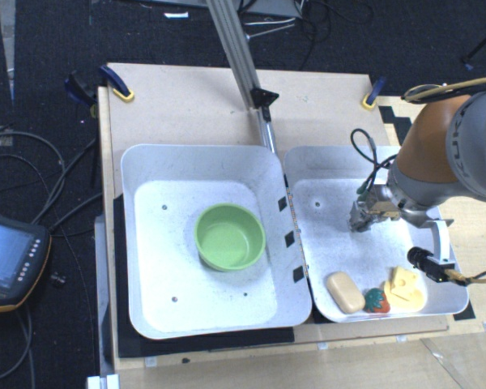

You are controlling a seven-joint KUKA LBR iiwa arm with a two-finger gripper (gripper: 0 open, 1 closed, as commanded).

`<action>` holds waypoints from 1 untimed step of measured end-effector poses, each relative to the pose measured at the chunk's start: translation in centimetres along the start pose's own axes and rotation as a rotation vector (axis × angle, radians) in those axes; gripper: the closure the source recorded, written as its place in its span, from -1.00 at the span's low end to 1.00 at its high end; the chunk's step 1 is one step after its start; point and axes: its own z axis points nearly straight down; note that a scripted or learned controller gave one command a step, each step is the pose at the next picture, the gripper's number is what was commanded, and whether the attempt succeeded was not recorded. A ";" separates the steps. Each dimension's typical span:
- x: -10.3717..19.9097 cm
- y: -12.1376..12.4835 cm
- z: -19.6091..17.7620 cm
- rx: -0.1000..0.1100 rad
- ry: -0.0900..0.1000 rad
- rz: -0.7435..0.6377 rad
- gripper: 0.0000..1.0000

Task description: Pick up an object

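Note:
A green bowl (230,237) stands upright in the middle of the left bin (146,177). In the right bin (324,177), near its front edge, lie a tan oval block (345,291), a small red and green piece (377,301) and a pale yellow piece (406,288), close together. My gripper (361,221) hangs over the middle of the right bin, pointing down, a short way behind and above those three pieces. Nothing shows between its fingers.
A slanted metal pole (236,43) runs from the back down to the ridge between the two bins. Clamps (117,83) sit at the bench's back corners. A black cable (364,148) loops off the wrist. A handheld pendant (8,262) lies at the left.

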 end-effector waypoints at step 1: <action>-0.3 -0.3 -4.3 -0.002 -0.001 0.000 1.00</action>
